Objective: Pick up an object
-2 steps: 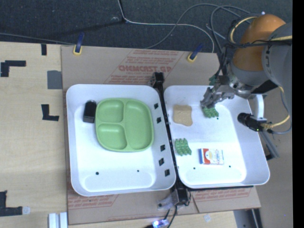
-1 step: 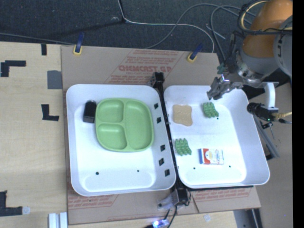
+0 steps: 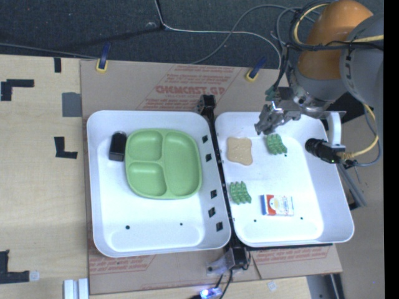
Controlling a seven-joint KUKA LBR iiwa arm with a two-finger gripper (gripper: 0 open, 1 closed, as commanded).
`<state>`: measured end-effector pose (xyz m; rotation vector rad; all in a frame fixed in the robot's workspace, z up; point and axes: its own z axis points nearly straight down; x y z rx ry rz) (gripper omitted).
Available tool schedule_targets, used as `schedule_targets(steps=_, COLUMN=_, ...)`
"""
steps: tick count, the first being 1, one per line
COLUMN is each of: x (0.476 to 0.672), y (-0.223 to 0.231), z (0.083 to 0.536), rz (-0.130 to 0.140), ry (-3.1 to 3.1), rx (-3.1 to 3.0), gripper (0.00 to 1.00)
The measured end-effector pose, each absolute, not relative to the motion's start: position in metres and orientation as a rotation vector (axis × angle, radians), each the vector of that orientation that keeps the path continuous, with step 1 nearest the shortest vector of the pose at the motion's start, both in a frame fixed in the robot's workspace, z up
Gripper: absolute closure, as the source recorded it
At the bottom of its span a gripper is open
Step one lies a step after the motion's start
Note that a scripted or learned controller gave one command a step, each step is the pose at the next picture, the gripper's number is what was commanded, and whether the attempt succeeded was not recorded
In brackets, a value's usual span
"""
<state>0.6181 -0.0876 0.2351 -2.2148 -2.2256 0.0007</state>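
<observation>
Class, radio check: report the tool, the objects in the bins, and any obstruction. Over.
Tool over right bin, nothing seen in it. Green piece just beside it, tan slice nearby. No obstruction between them.

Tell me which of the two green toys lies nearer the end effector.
The upper green toy, just below the end effector; the other green toy lies lower, near the bins' divider.

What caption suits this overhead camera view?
Robot gripper hovers over the right bin near a green toy; green plate fills the left.
</observation>
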Motion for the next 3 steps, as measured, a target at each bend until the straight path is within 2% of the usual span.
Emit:
schedule_targets(steps=2, x=0.598, y=0.02, z=0.217, rz=0.003, ry=-2.226, rx=-2.213, gripper=1.0)
schedule_targets(steps=3, x=0.578, y=0.067, z=0.21, rz=0.004, ry=-2.225, rx=-2.213, gripper=1.0)
